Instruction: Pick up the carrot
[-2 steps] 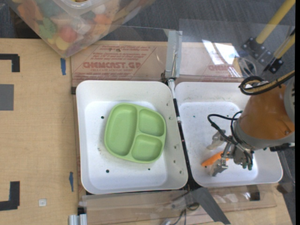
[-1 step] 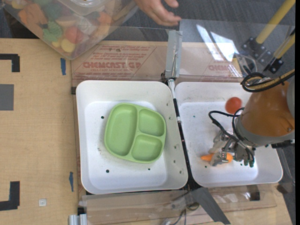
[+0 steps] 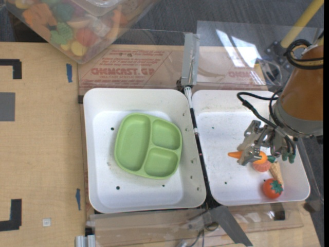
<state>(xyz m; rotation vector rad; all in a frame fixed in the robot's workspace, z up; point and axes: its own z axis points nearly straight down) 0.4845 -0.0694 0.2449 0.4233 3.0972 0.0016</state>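
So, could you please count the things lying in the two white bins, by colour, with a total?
Green: 1, the green three-compartment plastic plate in the left bin.
Orange: 2, the thin orange toy carrot and a round orange toy fruit, both in the right bin at the gripper.
Red: 1, a round red toy tomato with a green top.
Total: 4.

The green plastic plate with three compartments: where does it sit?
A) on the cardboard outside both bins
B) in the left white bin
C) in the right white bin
B: the green plastic plate with three compartments lies in the left white bin, while the tool works over the right white bin.
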